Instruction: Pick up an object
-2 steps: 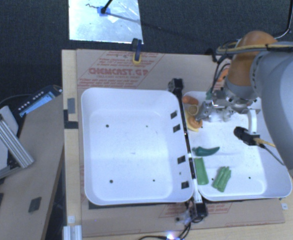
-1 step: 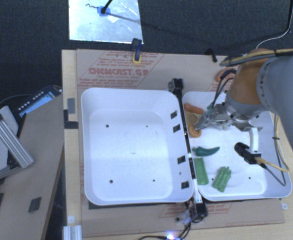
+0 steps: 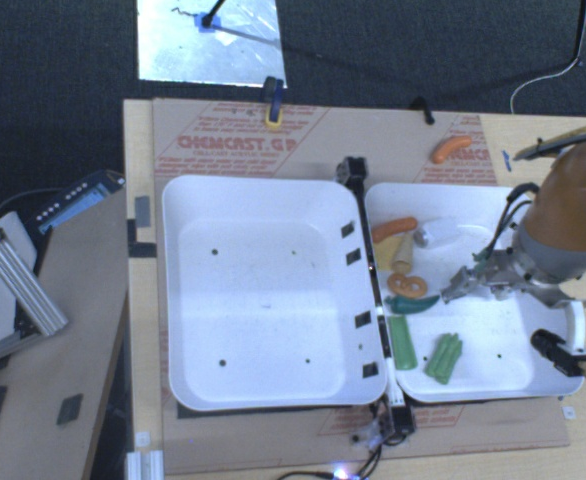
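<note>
Hovering low in the right bin (image 3: 513,200), gripper (image 3: 460,286) just right of the pretzel (image 3: 407,285), likely lining up a grasp; finger spread impossible to tell.

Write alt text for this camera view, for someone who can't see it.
A grey robot arm with an orange band reaches into the right white bin, its gripper near toy foods: a pretzel, hot dog and green vegetables.

Dark carpet floor (image 3: 53,78), shiny metal sheet (image 3: 211,26) lying on it, tan wooden bench (image 3: 533,128), white cable (image 3: 573,28)
</note>
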`<action>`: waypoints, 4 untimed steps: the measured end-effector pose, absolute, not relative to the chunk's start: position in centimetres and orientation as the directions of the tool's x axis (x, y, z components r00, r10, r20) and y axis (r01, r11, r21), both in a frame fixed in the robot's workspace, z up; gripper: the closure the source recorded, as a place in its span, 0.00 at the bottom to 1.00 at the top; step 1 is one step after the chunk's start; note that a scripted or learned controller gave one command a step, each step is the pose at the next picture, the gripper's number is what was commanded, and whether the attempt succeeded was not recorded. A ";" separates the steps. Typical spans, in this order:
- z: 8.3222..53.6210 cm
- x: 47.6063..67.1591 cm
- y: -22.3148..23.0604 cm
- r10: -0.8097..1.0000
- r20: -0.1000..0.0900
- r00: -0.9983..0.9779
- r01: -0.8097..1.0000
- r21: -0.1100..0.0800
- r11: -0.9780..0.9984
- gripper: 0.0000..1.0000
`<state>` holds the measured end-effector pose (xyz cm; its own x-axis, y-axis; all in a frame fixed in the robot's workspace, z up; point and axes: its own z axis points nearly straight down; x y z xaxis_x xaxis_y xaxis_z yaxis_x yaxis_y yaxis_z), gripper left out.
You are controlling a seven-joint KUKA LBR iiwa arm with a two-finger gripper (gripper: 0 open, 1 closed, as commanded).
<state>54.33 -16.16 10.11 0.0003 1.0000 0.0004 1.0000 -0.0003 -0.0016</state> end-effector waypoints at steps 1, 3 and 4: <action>8.6 58.2 -12.5 1.000 -0.001 -0.004 1.000 0.003 0.004 0.00; 8.6 65.9 -10.2 1.000 -0.018 0.009 0.999 -0.051 -0.010 0.00; 8.6 65.8 -10.3 1.000 -0.015 0.010 0.999 -0.051 -0.011 0.00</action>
